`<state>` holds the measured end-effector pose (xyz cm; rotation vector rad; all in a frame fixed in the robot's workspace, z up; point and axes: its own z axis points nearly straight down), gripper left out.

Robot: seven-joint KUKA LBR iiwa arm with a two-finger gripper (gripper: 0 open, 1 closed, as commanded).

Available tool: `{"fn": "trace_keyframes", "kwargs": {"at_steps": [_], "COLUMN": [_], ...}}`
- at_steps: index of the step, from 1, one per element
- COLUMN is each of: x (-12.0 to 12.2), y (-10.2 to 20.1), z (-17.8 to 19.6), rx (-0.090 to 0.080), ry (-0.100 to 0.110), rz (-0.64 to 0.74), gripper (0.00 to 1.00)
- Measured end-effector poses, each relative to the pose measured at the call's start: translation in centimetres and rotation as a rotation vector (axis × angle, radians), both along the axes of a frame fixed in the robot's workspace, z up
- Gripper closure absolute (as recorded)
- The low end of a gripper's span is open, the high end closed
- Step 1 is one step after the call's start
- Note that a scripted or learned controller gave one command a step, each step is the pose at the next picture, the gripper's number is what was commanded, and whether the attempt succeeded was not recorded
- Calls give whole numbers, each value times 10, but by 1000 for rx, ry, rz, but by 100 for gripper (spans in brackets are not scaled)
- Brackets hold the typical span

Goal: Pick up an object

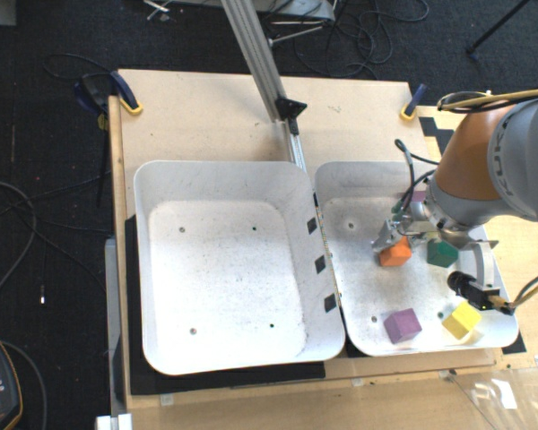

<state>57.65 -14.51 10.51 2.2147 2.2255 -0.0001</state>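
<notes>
Purple block [402, 324] nearest; orange block [395, 255] touches the gripper [396, 236].

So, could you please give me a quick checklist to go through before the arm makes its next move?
1. Gripper over the right bin: ok.
2. Orange block directly at the gripper: ok.
3. Orange block actually between the fingers: cannot tell.
4. Green block apart from the orange block: ok, a gap shows between them.
5. Purple block and yellow block away from the gripper, near the bin's front edge: ok.
6. Orange block lifted off the bin floor: cannot tell.
</notes>
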Motion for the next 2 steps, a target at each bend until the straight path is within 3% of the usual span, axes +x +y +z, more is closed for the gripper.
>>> {"fn": "trace_keyframes", "kwargs": {"at_steps": [1,2], "x": [-30,-16], "y": [44,161], "z": [3,93], "rx": [4,5], "ry": [6,-5], "rz": [0,6], "gripper": [100,100]}}
